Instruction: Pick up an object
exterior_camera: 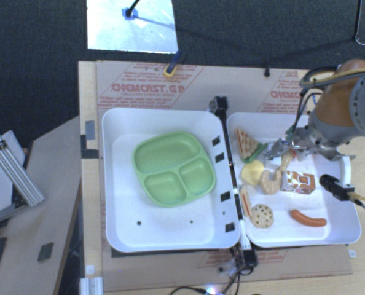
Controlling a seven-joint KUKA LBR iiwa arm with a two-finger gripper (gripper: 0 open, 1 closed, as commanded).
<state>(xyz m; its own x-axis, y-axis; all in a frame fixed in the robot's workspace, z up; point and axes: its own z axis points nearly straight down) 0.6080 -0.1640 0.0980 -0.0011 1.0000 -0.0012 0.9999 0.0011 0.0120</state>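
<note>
right bin [353,226] crowded, left bin's corners [124,226] seemingly free

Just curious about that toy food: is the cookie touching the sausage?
Apart. The camera view shows bare white bin floor between the cookie and the sausage; both lie in the right bin.

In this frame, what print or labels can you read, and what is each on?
"CHEMCAST GP": red print on the brown sheet under the bins, behind the left bin.
Same red print behind the right bin, cut off by the arm; unreadable.
Small carton in the right bin: orange-and-white pattern, too small to read.
</note>
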